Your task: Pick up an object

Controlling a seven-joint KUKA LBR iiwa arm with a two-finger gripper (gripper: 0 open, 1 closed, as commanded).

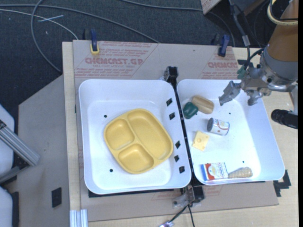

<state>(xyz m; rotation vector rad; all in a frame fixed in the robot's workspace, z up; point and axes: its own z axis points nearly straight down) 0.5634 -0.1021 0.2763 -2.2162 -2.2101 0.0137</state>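
Gripper poised at upper right of frame, fingers spread and empty, above the right bin. Just left: tan bread roll touching a green piece. Lower, toward centre: small can, yellow cheese wedge. Approach step, apparently. Next: descend over one item, straddle it, close. Yellow divided tray in left bin.

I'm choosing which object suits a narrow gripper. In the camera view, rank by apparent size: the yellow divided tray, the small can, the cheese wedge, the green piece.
Largest to smallest:
1. yellow divided tray
2. small can and cheese wedge, too alike to rank
3. green piece
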